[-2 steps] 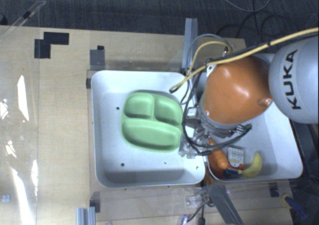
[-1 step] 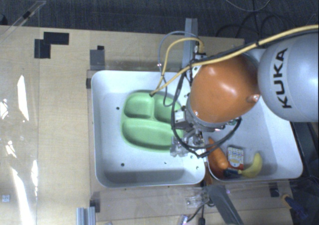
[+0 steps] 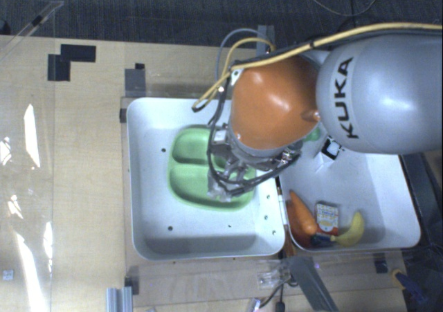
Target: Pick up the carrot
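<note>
Carrot (image 3: 300, 212) lies in the right bin (image 3: 408, 234), tucked against that bin's left wall at its near corner, slanting from upper left to lower right, orange and tapered. Just beside it to the right sits a small printed box (image 3: 327, 215), and a banana (image 3: 351, 230) curves along the near wall beyond that; something dark and bluish rests at the carrot's lower end, too small to identify. The left bin (image 3: 149, 186) holds a green, two-lobed object (image 3: 192, 165), and it is over this that the end effector (image 3: 225, 182) hangs, on the wrong side of the divide between the bins, well apart from the carrot. Doing this step well would, in my judgement, mean lifting clear of the green object, crossing over the shared walls, and coming down along the carrot's length with the closing direction set across its narrow width; the wall on one side and the box on the other leave little room, so a centred descent near the thicker upper part looks safest. Whether the end effector is open or closed cannot be told, since the orange band (image 3: 273, 103) and wrist hide much of it, and nothing can be seen held in it.
</note>
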You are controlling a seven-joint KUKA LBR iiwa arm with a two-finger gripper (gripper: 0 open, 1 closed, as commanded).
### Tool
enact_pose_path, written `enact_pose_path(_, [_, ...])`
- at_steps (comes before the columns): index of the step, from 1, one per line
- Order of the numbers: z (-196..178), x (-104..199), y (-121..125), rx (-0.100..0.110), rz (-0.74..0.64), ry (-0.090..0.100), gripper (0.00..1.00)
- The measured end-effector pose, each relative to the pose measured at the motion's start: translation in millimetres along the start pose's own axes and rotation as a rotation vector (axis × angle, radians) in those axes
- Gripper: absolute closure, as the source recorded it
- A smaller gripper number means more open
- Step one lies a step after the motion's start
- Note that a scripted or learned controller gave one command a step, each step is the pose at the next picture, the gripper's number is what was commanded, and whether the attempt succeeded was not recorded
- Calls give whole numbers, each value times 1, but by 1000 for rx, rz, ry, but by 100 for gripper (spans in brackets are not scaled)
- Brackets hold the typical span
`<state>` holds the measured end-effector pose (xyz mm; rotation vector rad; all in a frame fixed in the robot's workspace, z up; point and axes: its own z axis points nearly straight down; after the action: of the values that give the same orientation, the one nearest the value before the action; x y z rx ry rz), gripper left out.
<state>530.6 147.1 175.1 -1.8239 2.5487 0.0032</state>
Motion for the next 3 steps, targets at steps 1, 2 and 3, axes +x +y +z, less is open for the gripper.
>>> enact_pose_path(1, [5,-73,-17,0,144,-1,100])
enact_pose_path(2, [84,-59,42,8,380,-12,100])
enact_pose_path(3, [-1,-62,52,2,531,0,100])
